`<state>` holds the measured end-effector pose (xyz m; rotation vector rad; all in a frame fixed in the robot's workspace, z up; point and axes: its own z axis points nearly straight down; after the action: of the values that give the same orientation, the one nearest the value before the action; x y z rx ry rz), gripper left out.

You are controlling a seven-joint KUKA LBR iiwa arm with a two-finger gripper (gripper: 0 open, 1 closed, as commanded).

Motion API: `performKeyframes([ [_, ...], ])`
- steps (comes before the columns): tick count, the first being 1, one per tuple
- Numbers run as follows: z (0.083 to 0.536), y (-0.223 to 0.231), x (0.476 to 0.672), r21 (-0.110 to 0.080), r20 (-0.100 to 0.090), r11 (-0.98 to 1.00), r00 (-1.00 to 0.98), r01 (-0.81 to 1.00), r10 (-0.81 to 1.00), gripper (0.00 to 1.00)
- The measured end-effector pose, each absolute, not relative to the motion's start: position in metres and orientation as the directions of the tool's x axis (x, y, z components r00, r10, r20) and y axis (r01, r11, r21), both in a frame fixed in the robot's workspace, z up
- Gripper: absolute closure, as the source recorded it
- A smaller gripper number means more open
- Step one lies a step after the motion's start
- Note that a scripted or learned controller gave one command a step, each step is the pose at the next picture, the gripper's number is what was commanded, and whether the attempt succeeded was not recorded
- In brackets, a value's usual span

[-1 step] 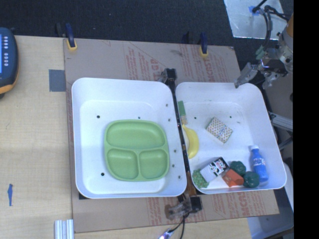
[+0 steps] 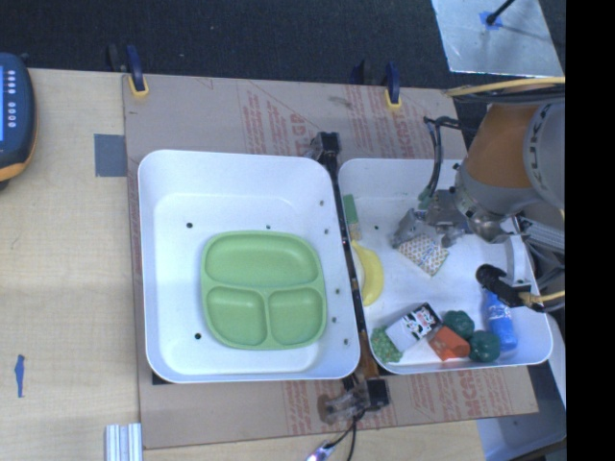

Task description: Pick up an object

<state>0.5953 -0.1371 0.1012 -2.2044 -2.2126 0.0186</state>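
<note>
A small checkered packet [image 2: 424,253] lies up in the middle of the right bin [image 2: 384,176], tilted, pale with a fine red-and-white pattern. Along the bin's left wall, a yellow rounded piece [image 2: 369,273] — partly tucked under the rim — and above it a slim green stick [image 2: 351,215]. Down at the near edge things crowd together: a green lump [image 2: 385,344], a black-and-white card [image 2: 419,322] lying askew, an orange-red block [image 2: 449,343], a dark green round shape [image 2: 460,324] and another [image 2: 483,348]. At the right — a blue bottle [image 2: 498,320], lying on its side.
</note>
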Motion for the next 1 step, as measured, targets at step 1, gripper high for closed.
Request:
performKeyframes([
  [1, 0.1213, -0.1408, 0.6005, -0.005, -0.002, 0.004, -0.004, 1.000, 1.000, 1.00],
])
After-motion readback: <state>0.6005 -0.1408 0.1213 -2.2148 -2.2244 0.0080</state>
